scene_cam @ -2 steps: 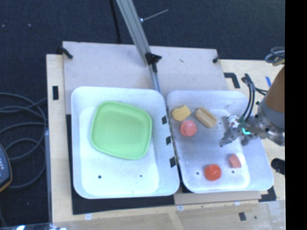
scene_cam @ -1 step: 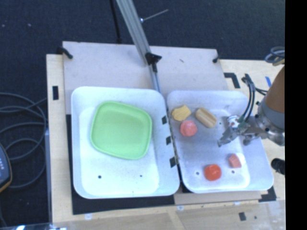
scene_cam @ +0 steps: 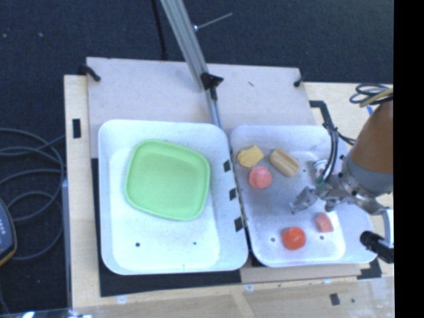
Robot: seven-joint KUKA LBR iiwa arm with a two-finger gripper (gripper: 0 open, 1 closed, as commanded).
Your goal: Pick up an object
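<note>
My gripper (scene_cam: 314, 203) hangs over the right bin (scene_cam: 265, 257), near its right side, open with nothing between its fingers. A small pink block (scene_cam: 324, 222) lies just below and to the right of the fingertips. Nearer the front wall sits a red-orange ball (scene_cam: 293, 238). To the left of the gripper rests a pink-red ball (scene_cam: 260, 177). A tan bread-like piece (scene_cam: 284, 162) and a yellow piece (scene_cam: 250, 156) lie at the back of the bin. The arm's orange band (scene_cam: 375, 141) is at the right edge.
The left bin (scene_cam: 159, 257) holds a green square plate (scene_cam: 167, 179). A slanted metal pole (scene_cam: 187, 38) runs down to a clamp (scene_cam: 211, 81) behind the two bins. Cables (scene_cam: 30, 164) lie off the bench at the left.
</note>
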